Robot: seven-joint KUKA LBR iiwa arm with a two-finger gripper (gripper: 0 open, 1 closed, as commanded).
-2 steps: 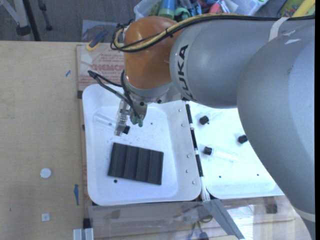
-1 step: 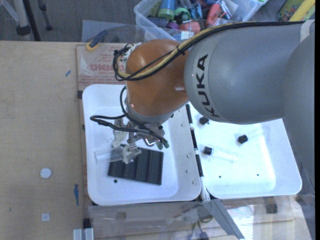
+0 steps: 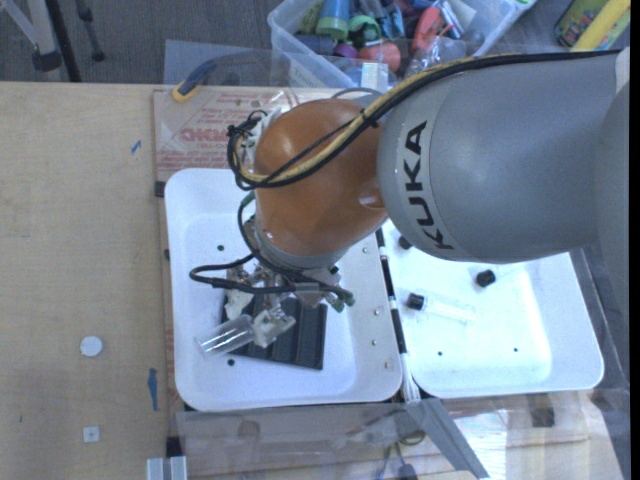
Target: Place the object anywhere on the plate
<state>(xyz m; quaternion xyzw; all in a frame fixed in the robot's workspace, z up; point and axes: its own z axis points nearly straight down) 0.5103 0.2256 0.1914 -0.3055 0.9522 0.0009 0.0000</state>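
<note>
Arm [image 3: 500,158]: grey smooth casing with a glossy orange band, filling the frame's upper right and centre; left bin [image 3: 200,228] and right bin [image 3: 560,328]: shallow, white, hard plastic with rounded corners; plate [image 3: 305,343]: flat, dark, matt, squarish, in the lower part of the left bin. Gripper [image 3: 222,340]: bright metal, just left of the plate at lower centre; whether it is released or clenched cannot be told. Object, taken to be the small dark block [image 3: 485,278] at the right bin's upper middle: probably light, rigid and not fragile; best pinched across its short sides.
</note>
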